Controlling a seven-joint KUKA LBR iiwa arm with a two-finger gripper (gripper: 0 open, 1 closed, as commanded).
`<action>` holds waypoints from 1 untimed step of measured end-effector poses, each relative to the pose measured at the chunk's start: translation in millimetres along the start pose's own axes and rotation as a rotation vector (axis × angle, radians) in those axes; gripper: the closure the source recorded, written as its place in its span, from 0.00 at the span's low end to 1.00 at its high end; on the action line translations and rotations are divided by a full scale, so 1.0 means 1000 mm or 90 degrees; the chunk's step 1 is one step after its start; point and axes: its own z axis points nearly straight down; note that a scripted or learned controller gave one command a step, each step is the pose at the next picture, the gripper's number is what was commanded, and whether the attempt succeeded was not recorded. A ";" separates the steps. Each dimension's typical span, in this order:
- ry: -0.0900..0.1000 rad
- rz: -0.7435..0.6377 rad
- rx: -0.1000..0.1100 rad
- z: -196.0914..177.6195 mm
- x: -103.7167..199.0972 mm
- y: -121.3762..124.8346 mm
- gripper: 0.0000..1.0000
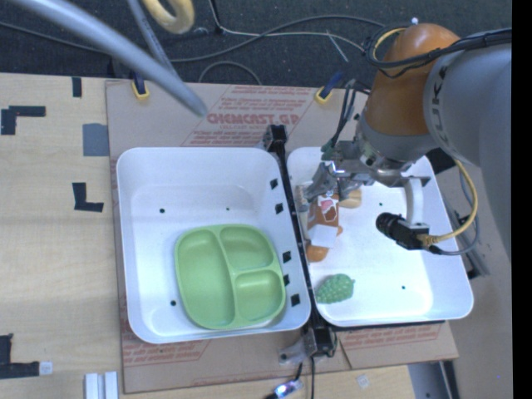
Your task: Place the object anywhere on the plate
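Two shallow white bins sit side by side on the worktop, meeting along a black divider (284, 223) that runs from far to near. The left bin (141, 189) holds a green plate (229, 274) with three compartments, lying toward its near right corner; the far half and left side of that bin are bare white floor. The right bin (432, 289) has open floor along its near and right sides.

The arm comes in from the right, its orange band above the wrist, and the gripper (326, 191) hangs low over the far left part of the right bin, close to the divider. Just beneath it is a small orange-and-white object (327, 214), with an orange piece (317, 252) just nearer. I cannot tell whether the gripper touches it, nor how its tips are set. A bumpy green object (335, 288) lies nearer, apart from them.
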 end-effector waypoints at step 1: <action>0.000 -0.001 0.000 0.010 0.060 0.019 1.00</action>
